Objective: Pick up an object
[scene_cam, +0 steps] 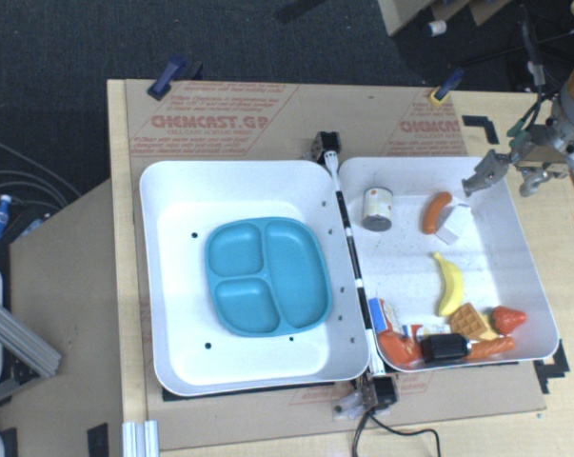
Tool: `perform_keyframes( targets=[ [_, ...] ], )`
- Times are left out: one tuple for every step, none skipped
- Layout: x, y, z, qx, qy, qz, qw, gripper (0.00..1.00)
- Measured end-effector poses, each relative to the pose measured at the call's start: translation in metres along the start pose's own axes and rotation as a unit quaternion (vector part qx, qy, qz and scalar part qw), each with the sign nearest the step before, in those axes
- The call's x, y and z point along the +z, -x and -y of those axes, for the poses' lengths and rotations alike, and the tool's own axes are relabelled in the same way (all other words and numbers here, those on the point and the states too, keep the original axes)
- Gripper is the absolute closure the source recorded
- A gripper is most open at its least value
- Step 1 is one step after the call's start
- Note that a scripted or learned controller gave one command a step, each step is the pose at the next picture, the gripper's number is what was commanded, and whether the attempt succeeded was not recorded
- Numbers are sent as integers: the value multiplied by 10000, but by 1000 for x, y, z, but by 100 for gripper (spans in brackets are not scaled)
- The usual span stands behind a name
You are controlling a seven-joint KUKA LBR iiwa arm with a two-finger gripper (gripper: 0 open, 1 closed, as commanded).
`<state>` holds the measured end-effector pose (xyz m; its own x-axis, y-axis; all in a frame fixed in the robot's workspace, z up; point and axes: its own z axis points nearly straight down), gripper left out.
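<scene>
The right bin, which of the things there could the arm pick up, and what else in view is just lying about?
For the pick:
gripper
hot dog
banana
waffle
small can
strawberry

Lying about:
blue divided plate in the left bin
blue clamp
cables

The right-hand bin [534, 284] holds every loose object. A small white-and-grey cylinder [377, 208] lies near its far-left corner. To that cylinder's right an orange sausage [435, 212] lies tilted, touching a little white block [453, 221]. Nearer the bin's middle a yellow banana [447, 285] lies lengthwise, curving toward the near wall. Against that near wall crowd a brown waffle [468, 321], a red pepper-like piece [508, 320], a black block [445, 347] and orange-red pieces [398, 348].
</scene>
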<state>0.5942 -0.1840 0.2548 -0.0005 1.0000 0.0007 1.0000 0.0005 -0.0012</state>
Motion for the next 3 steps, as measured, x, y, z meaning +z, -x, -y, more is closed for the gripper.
perform_keyframes(
  targets=[
    [163,11,-18,5,-13,-4,10000,0],
    [170,-34,-70,-6,10,1,10000,0],
    [159,-33,-70,-10,21,12,10000,100]
  ],
)
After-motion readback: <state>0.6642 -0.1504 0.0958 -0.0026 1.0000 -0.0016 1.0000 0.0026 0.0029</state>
